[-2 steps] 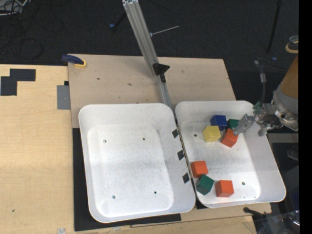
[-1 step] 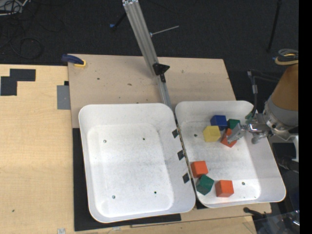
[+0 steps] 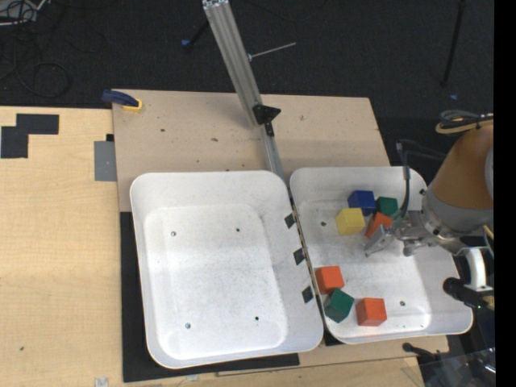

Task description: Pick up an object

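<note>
You see the pincer (image 3: 379,240) low in the right bin (image 3: 439,317), reaching in from the right. Its fingers sit around an orange block (image 3: 376,224), which shows between them, just beside the yellow block (image 3: 350,221). A blue block (image 3: 362,200) and a green block (image 3: 388,206) lie close behind. Near the front, another orange block (image 3: 329,279), a dark green one (image 3: 339,305) and a third orange one (image 3: 371,311) rest apart. The left bin (image 3: 161,192) stands alongside on the counter (image 3: 185,135).

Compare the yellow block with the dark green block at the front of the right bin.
The yellow block sits toward the back of the right bin, touching a blue block; the dark green block sits at the front, against an orange block. The gripper is nearer the yellow one. Both are small cubes.
</note>
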Available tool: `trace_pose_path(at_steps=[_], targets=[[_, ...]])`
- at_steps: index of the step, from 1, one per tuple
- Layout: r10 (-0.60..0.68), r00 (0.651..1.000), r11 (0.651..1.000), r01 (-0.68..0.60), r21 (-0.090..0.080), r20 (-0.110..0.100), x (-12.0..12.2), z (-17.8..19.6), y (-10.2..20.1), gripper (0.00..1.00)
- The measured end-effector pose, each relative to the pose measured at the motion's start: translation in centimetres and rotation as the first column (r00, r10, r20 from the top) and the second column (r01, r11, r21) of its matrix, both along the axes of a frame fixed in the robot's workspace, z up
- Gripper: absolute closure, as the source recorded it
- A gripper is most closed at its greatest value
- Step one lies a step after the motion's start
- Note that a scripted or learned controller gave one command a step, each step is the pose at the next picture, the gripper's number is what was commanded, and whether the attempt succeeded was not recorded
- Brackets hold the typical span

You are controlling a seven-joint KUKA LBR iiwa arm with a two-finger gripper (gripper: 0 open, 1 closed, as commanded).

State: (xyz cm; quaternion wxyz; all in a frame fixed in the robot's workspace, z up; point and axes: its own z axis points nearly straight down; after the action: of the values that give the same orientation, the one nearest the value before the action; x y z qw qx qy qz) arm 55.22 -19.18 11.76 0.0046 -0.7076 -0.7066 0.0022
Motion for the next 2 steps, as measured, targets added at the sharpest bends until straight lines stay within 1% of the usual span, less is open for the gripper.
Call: trace_pose_path(at_steps=[1, 2], targets=[[-0.007, 1.0, 1.0, 0.007, -0.002, 0.006, 0.1, 1.4, -0.2, 1.0], [-0.004, 1.0, 1.0, 0.004, -0.004, 0.011, 0.0, 5.6, -0.3, 1.0]])
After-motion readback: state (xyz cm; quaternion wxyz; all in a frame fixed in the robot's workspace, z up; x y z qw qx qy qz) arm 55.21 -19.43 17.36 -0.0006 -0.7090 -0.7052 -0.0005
